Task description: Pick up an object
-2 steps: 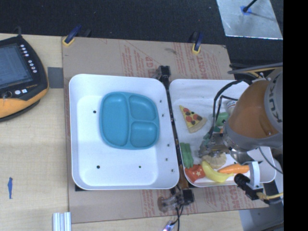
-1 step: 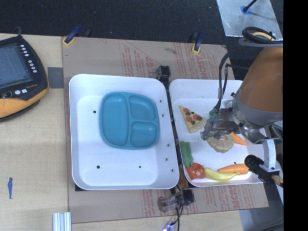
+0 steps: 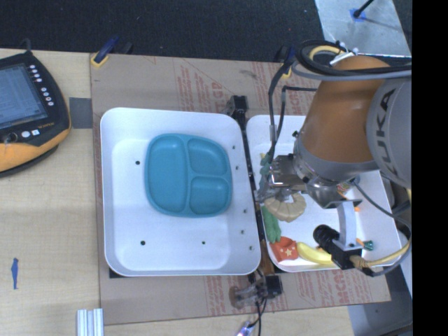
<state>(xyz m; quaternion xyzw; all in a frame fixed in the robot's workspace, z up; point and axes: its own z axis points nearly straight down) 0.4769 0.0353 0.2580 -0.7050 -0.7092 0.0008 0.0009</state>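
Grey-and-orange arm (image 3: 350, 117) is seen lowered over the right bin (image 3: 381, 208), its pincer (image 3: 276, 177) just above crowded toys (image 3: 287, 207); finger state cannot be told. Neighbours may be nudged, the grasp missed.

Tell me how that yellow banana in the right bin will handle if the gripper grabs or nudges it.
The banana looks smooth and glossy, so fingers may slip on it. Its curved, rounded body would probably rock or pivot when nudged. It lies against the red piece, which would likely shift too.
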